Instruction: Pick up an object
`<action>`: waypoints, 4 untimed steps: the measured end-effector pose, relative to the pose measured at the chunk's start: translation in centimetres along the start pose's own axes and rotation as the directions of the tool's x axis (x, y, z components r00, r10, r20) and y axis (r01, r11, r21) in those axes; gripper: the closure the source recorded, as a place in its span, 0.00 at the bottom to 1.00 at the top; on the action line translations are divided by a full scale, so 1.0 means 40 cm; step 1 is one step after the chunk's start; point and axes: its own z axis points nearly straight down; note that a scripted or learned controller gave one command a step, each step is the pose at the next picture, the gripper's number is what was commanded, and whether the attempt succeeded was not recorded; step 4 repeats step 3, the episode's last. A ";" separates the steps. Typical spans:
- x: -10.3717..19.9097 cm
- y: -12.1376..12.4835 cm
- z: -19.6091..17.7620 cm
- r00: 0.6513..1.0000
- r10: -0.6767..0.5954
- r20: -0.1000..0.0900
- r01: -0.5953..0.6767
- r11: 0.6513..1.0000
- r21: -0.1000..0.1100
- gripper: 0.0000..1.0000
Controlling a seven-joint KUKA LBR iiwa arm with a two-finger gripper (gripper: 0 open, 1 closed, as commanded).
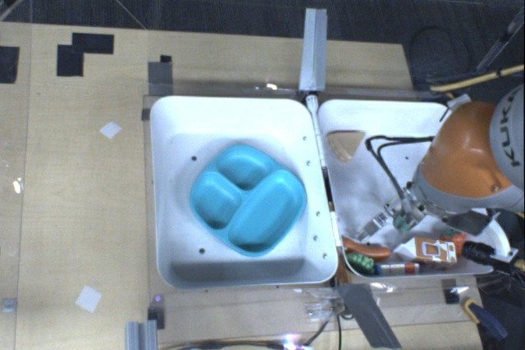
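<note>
Several candidates crowded along the near edge of the right bin [385, 117]: an orange carrot-shaped toy [361, 246] lying slantwise, a green round piece [358, 262] tucked in the near left corner, a marker pen [399, 266] lying along the near wall, and an orange-and-white carton [435, 250] a little to its right. Long axes of pen and carton run roughly parallel to that near edge; the carrot's tilts up toward the left wall.

Gripper [392, 221] low over the bin floor, just up and right of the carrot, close to it but not on it. Nothing visible between the fingers; whether spread or pressed together cannot be told at this size and angle. Nearest target by judgement: the carrot, lying just toward the near left corner from the fingertips. A short move that way looks needed, with the walls and crowding leaving little room.

Further out: a tan scrap [344, 145] near the far left corner of the right bin, well apart. In the left bin [168, 176], a blue divided dish [248, 198] mid-floor.
</note>
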 end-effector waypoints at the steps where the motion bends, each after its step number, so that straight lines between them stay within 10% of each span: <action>1: -0.168 0.288 -0.022 0.988 0.152 -0.004 -0.152 0.988 0.010 0.00; 2: -0.240 0.361 0.009 1.000 -0.023 -0.018 0.024 0.999 0.023 0.00; 3: -0.237 0.356 -0.008 0.999 -0.028 -0.023 0.029 0.999 0.032 1.00; 4: -0.237 0.356 -0.008 0.999 -0.028 -0.023 0.029 0.999 0.032 1.00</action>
